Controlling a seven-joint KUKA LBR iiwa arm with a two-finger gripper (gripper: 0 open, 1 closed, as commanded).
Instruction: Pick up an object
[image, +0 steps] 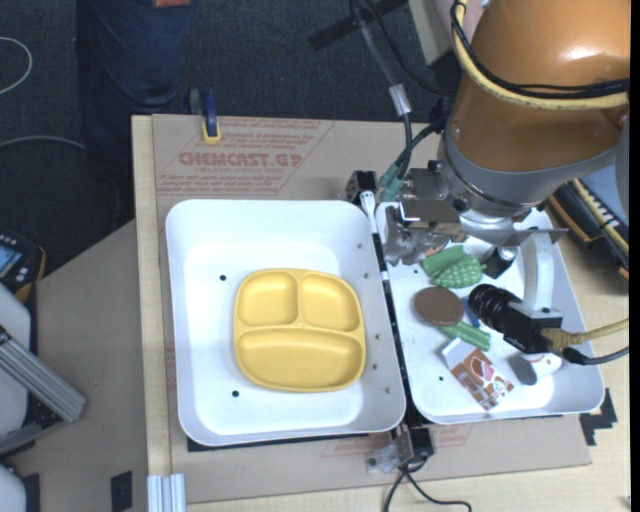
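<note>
My tool (408, 240) is hanging over the far left corner of the right bin (432, 388), close beside the wall it shares with the left bin (200, 250). My arm's orange band and grey wrist are covering it from above, so I cannot tell whether it is wide or narrow, and I am seeing nothing held in it.

The loose things are all lying in the right bin. A green knobbly piece (452, 267) is sitting just beside my tool, on its near side. A brown oval disc (435, 305) is lying a little nearer the camera, with a green stick (466, 335) just beyond it. A printed packet (478, 375) is lying near the front wall, and a small grey piece (524, 371) is sitting beside it.

In the left bin a yellow divided plate (298, 330) is lying flat in the middle. Both bins are resting on a brown board (250, 150) on the bench.
</note>
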